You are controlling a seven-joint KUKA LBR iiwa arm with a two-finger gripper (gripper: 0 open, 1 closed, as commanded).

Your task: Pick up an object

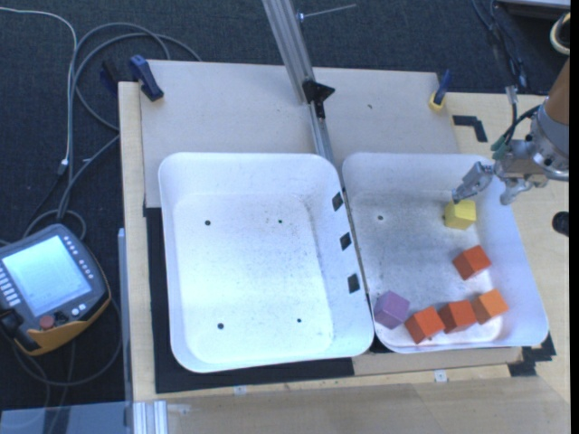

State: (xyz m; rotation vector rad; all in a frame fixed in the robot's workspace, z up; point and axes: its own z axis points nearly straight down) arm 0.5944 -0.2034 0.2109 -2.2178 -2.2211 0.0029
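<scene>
My two-finger gripper (488,181) hangs over the right shallow white plastic bin (398,188), fingers spread apart with nothing between them. The small yellow cube (460,213) lies on the bin floor just below my fingertips, untouched by either.

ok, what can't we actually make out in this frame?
- Pincer in the camera view: too small and blurred to resolve, so no telling if it touches the yellow block just below it.
- Arm: cut off by the right edge.
- Orange blocks at the right bin's near rim: packed together, their touching faces hidden by each other.
</scene>
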